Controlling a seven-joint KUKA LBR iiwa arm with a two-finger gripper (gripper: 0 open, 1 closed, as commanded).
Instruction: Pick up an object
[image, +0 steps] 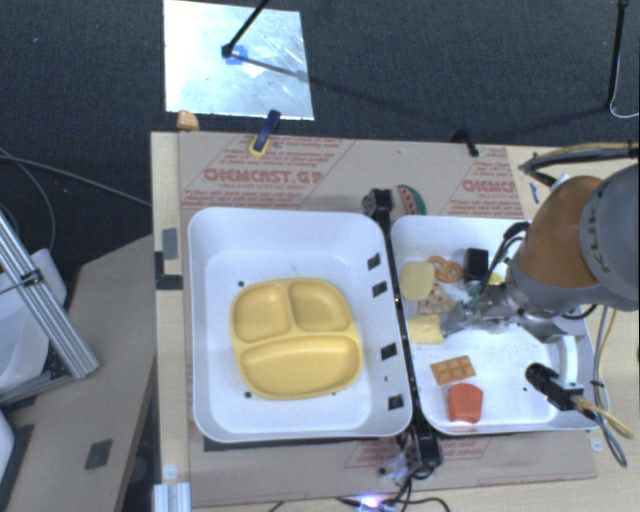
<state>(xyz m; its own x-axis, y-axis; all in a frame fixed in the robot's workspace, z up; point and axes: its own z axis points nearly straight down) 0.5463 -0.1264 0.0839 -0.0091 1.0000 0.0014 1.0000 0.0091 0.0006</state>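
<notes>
Camera view: pale yellow block (425, 330) lying in right bin (520, 410) near its left wall, just beside gripper (458, 318). Cannot tell gripper's state. Nothing lifted yet; grasp and raise remaining. Nearby: orange cracker (452, 370), red block (464, 402). Yellow divided plate (296, 336) in left bin (215, 300).

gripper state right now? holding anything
gripper: down in the right bin by the pale yellow piece; open or shut cannot be told, and nothing is visibly held.
</notes>
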